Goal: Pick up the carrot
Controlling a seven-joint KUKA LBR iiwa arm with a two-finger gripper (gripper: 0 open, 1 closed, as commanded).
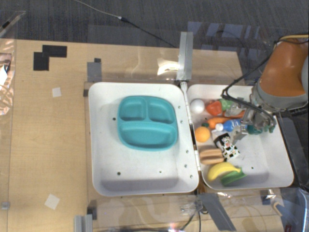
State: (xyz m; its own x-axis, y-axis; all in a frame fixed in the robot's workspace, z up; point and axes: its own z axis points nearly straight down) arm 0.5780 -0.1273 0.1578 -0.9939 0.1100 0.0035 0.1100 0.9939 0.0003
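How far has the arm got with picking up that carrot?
Not far, it seems. Done: the gripper has reached into the right bin, among the toys. In hand: nothing clearly; it hangs close to the carrot, which lies orange with a green top beside the white ball. Left: grasping and lifting the carrot. Whether it grips anything is too small to tell.

One fixed camera looks down aslant on both bins (96, 129).

A pale wooden bench (48, 144) against dark grey carpet (120, 4).
Black tape marks (48, 56) sit at the bench's upper left; a thin cable (82, 4) crosses the carpet; glare brightens the bench's top edge.
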